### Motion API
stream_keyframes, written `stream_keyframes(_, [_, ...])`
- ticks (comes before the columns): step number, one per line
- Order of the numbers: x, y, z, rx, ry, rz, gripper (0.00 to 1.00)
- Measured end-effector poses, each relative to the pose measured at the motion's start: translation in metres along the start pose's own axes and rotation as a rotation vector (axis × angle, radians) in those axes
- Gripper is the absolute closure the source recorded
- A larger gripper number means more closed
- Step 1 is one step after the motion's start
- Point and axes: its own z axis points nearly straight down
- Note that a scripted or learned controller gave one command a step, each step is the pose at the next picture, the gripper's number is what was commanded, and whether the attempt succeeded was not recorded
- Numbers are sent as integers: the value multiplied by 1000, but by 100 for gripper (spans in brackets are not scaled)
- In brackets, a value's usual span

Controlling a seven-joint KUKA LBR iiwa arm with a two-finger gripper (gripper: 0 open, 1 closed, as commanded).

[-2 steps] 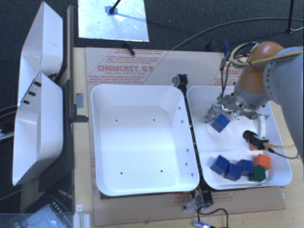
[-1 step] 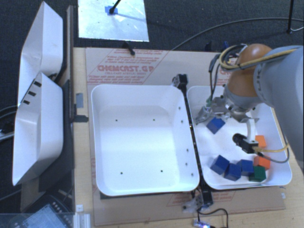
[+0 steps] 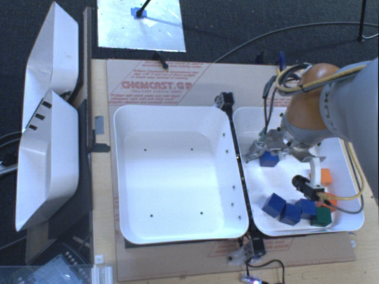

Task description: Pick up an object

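My hand [image 3: 269,152] is low in the right bin [image 3: 249,123], over a blue block [image 3: 269,158]. Can't tell whether it's gripping. Other blocks [image 3: 290,209] sit nr the front edge.

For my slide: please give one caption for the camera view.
KUKA arm's gripper over a blue cube in the right bin.

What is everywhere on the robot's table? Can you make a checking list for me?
Surface: wooden bench bearing a left bin and a right bin.
Job's things: blue blocks, a green block and orange pieces in the right bin; another blue block at the gripper.
Clutter: nothing seen.
Grippers: gripper low in the right bin; grasp unclear.
Cables: yellow and black cables along the arm.
Surroundings: dark carpet, metal plate, white trays at left.
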Motion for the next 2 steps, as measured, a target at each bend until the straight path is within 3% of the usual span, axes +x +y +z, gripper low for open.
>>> stream_keyframes(1, [0, 1, -11, -2, -1, 0, 100])
stream_keyframes(2, [94, -42, -104, -8, 3, -8, 100])
